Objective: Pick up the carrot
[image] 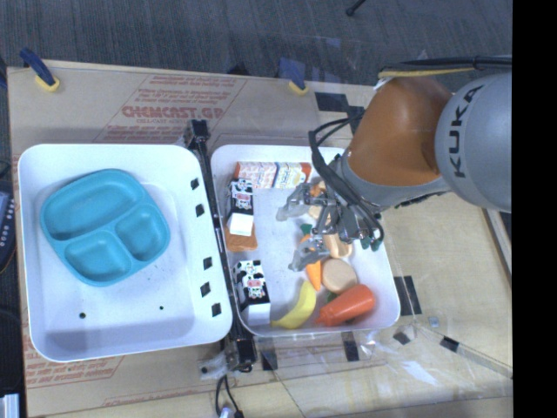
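From my seat I have the tool (329, 226) hanging over the right bin (383, 273), a little right of the frame's centre, under the grey arm (474, 142) that comes in from the right edge. Its metal fingers (300, 200) look spread apart, and I see nothing caught between them, so I read it as open and carrying nothing.

The carrot (346, 304) lies at the lower right corner of that bin, down and slightly right of the tool in the frame. Its long axis runs roughly left to right with a slight rise toward the right end. Its left end sits just beside the banana (299, 307), and the round tan item (338, 276) rests against its upper side, between the carrot and the tool.

That is the relation I care about: I judge the tool must travel toward the bottom of the frame, past the tan item, and turn so its fingers close across the carrot's short width and not along its length. The bin wall is close behind the carrot, so there is little room on that side.

The left bin (35, 259) holds the blue tray (104, 225).
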Motion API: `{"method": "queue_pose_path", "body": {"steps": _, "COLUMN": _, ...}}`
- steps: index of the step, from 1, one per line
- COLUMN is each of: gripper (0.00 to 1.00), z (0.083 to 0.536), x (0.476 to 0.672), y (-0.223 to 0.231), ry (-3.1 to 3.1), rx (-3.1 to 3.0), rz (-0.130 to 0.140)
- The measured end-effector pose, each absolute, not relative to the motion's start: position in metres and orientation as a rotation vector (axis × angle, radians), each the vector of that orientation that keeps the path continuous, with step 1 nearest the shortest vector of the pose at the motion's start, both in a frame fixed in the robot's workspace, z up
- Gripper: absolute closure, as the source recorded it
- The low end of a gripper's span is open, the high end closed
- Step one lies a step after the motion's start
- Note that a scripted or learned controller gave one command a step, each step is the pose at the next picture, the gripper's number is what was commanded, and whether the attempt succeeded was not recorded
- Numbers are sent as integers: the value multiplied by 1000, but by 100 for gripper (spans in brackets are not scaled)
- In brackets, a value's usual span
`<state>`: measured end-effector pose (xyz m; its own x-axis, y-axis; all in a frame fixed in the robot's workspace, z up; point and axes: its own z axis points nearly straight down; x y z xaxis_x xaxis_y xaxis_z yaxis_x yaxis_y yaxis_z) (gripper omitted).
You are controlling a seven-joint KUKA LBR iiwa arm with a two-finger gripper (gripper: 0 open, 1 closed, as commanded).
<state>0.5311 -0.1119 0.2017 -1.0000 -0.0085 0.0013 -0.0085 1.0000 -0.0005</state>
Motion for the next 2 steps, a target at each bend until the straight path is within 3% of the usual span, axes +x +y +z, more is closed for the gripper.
{"method": "queue_pose_path", "body": {"steps": 1, "gripper": 0, "z": 96, "x": 543, "y": -134, "ry": -3122, "rx": -275, "rz": -2}}
{"method": "queue_pose_path", "body": {"steps": 2, "gripper": 100, "z": 109, "x": 546, "y": -132, "ry": -3130, "rx": -263, "rz": -1}}
